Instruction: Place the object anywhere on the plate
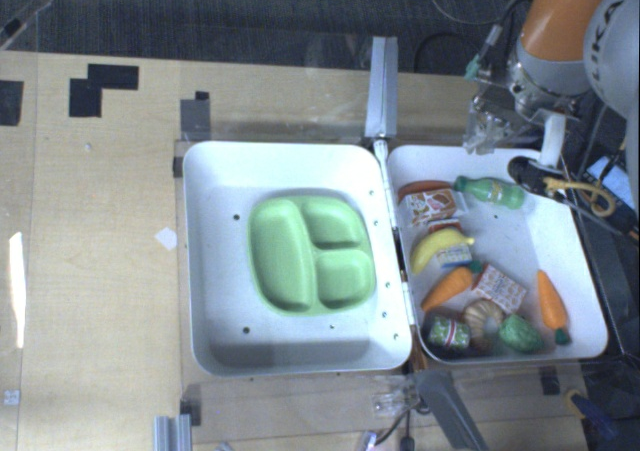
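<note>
Up high, end effector (487,129) over bin rim (470,149)

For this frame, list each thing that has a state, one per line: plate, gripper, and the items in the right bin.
Green plate: flat in the left bin, nothing on it.
Gripper: above the right bin's far edge, holding nothing visible.
Green bottle: lying on its side.
Banana: lying in the right bin.
Two carrots: lying flat, apart.
Broccoli: at the near edge.
</note>
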Controlling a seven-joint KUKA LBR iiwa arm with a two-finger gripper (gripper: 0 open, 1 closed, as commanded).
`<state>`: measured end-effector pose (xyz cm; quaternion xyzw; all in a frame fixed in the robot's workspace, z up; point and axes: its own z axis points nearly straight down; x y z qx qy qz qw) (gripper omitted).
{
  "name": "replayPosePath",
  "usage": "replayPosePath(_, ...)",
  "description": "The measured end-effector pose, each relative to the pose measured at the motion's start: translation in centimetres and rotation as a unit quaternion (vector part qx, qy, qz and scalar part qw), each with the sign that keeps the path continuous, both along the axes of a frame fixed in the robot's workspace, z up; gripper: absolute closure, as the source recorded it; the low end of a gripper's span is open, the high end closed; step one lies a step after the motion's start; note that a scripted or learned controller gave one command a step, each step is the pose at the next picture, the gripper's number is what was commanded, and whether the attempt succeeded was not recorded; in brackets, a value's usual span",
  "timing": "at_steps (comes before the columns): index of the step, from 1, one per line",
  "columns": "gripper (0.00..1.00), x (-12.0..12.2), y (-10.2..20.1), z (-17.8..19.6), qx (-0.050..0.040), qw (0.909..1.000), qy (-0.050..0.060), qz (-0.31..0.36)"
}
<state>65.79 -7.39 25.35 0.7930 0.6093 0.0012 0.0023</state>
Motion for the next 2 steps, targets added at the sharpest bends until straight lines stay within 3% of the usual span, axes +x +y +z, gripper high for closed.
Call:
replayPosePath(1, 1.00, 1.2, 7.0, -1.8, 0.0009, 0.9916, -0.001, 0.129)
replayPosePath(2, 1.00, 0.9, 12.9, -3.3, 0.0011, 0.9921, 0.000, 0.125)
